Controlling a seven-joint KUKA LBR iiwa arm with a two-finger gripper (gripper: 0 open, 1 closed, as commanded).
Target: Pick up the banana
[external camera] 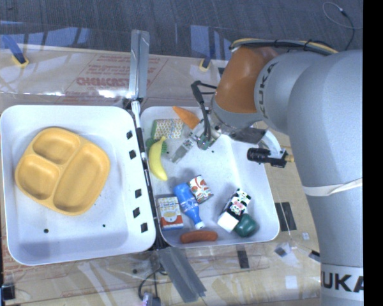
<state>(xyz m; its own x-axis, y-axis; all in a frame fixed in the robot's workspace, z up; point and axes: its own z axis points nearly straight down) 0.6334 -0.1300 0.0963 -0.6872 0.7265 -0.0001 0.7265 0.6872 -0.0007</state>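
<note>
Now the banana (156, 160) lies in the right bin (258, 177), close to its left wall, with one tip pointing far and one near; the gripper (193, 141) hangs just to the right of it, fingers a little apart, and nothing is between them; a green box (166, 129) sits just past the banana's far tip; a blue bottle (188, 204) and a sausage (199, 236) lie nearer; the left bin (25, 234) holds a yellow tray (62, 169).

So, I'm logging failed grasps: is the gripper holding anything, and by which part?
Nothing is held. The gripper hangs open just right of the banana, which lies in the right bin.
</note>
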